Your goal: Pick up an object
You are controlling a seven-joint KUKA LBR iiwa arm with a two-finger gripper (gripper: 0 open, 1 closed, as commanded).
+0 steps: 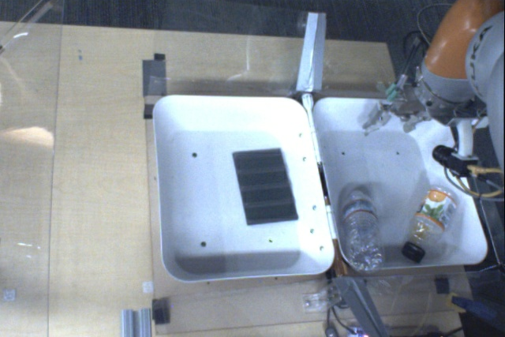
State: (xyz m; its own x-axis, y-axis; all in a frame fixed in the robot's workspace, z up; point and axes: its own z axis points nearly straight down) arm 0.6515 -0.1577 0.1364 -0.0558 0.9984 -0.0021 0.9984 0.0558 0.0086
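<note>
— Where's your claw (388, 113) sitting?
— It's hovering over the right bin's (394, 170) far edge — I can't tell its state. The clear bottle (360, 231) is lying nearer the camera, long axis pointing away.

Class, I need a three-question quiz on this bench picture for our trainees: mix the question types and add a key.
1. True or false: the dark ridged block lies in the same bin as the clear plastic bottle.
2. Which item lies closest to the small bottle with the black cap?
A. the dark ridged block
B. the clear plastic bottle
C. the metal bar behind the bins
3. Fill in: the gripper hovers over the far edge of the ____ bin as the camera sees it.

Key: 1. False; the block is in the left bin, the bottle in the right one. 2. B. 3. right.
</note>
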